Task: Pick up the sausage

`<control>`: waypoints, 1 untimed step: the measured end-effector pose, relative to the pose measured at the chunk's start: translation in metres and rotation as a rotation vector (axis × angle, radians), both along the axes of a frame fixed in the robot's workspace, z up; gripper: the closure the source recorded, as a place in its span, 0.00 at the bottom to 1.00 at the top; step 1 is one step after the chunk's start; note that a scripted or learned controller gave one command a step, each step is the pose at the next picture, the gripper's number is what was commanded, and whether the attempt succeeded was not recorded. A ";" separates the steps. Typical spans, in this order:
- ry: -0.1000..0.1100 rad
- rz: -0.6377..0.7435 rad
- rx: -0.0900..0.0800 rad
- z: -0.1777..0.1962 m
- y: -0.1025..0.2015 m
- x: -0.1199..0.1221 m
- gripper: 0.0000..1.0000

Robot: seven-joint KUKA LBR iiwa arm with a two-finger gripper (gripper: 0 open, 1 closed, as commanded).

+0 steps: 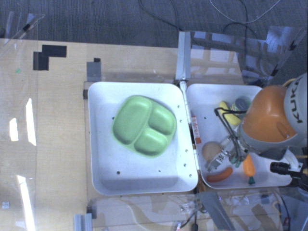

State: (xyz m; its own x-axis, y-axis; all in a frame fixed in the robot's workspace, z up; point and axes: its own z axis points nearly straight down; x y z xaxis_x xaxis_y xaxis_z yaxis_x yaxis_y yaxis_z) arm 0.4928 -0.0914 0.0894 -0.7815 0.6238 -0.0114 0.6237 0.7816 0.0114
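You find the sausage (219, 175) lying on its side near the front edge of the right bin (211, 95), reddish-brown, small and slightly curved. The hand (222, 160) hangs just above it, its tips close to the sausage's left end; whether it is released or clenched you cannot tell from this angle, and nothing is visibly pinched in it.

Judging by its look, the sausage is probably a light toy piece, smooth-skinned and rounded, so it may roll or squirt out under a squeeze. You would do best to close across its narrow width at the middle of its length, not at a tapered end, where the curve gives little purchase.

Watch the neighbours. A pale round item (210, 151) sits just behind the sausage, and a carrot (248, 168) stands just to the right; either could be nudged or caught instead. A yellow piece (228, 113) lies farther back in the same bin. The left bin (101, 177) carries a green divided plate (144, 124), well apart from the work.

For writing, you can read part of white lettering, "KU", on the arm (267, 114) at the picture's right. A narrow label (194, 129) runs along the divider between the bins, too small to read.
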 end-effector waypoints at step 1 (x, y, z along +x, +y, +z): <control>-0.006 -0.001 0.001 0.010 0.001 0.003 1.00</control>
